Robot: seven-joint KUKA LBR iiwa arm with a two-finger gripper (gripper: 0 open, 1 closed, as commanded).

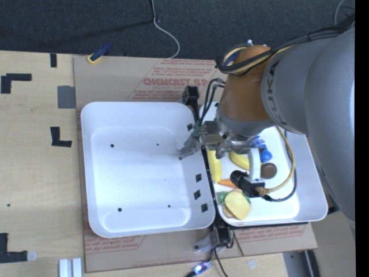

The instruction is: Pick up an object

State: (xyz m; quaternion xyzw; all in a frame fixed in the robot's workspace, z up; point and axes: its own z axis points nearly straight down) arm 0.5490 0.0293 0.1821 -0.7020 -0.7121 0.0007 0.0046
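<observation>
Gripper (189,146) sits at the left bin's (98,154) right wall; how far its jaws stand apart cannot be told. The yellow banana (215,167) lies in the right bin (311,203) beside the divider, long axis running near-to-far. A yellow-green fruit (237,205) lies nearer.

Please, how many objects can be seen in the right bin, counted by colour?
Yellow: 3, a long piece, a banana-like piece and a rounded fruit
Orange: 1
Blue: 1
Brown: 1
Total: 6 visible; the arm may hide others.
</observation>
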